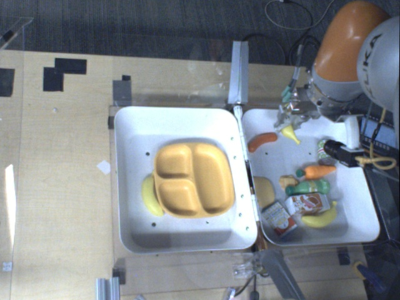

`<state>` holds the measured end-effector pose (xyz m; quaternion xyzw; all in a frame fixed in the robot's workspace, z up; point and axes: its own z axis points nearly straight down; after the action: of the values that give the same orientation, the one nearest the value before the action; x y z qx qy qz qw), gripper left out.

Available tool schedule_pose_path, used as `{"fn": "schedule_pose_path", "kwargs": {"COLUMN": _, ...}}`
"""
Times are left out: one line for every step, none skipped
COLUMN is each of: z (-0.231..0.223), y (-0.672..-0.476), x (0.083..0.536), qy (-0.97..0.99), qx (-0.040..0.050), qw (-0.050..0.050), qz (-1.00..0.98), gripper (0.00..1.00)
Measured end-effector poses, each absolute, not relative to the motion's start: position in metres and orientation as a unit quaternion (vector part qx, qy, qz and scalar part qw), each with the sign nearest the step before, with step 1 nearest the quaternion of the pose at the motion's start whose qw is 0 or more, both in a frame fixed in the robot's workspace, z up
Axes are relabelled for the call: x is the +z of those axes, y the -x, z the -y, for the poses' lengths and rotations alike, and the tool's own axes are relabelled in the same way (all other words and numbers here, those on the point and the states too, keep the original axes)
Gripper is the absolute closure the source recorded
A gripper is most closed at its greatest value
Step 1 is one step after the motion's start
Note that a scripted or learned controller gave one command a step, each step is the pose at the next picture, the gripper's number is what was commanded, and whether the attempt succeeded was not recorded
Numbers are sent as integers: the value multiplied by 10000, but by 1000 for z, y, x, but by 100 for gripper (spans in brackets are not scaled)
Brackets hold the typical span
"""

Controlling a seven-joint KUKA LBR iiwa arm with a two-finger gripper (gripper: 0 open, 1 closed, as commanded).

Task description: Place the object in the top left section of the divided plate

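The yellow divided plate (194, 179) lies in the left bin (134, 142), with its top left section (174, 160) holding nothing. My gripper (291, 122) hovers over the far left part of the right bin (369, 211). A small yellow piece (290, 134) pokes out from between its fingertips, and the fingers are shut on it. That piece hangs just right of a red sausage (262, 141) lying on the bin floor.
A yellow item (149, 195) peeks out under the plate's left edge. The right bin holds a carrot (320, 170), a green bottle (307, 188), a banana (322, 219), a red-and-white packet (310, 202), a small carton (279, 219) and a tan lump (265, 192). A metal divider (238, 80) separates the bins.
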<state>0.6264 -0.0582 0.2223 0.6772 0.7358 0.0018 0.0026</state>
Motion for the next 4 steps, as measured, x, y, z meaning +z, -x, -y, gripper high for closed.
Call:
{"fn": "schedule_pose_path", "kwargs": {"z": -8, "y": -564, "x": 184, "qy": -7482, "qx": 11, "qw": 3, "qz": -6635, "gripper": 100}}
{"fn": "schedule_pose_path", "kwargs": {"z": -90, "y": -573, "x": 186, "qy": -6275, "qx": 24, "qw": 16, "qz": -7786, "gripper": 100}}
{"fn": "schedule_pose_path", "kwargs": {"z": -164, "y": -564, "x": 184, "qy": -6206, "qx": 21, "qw": 9, "qz": -7841, "gripper": 100}}
{"fn": "schedule_pose_path", "kwargs": {"z": -185, "y": -496, "x": 175, "qy": -6062, "qx": 14, "qw": 3, "qz": -7953, "gripper": 100}}
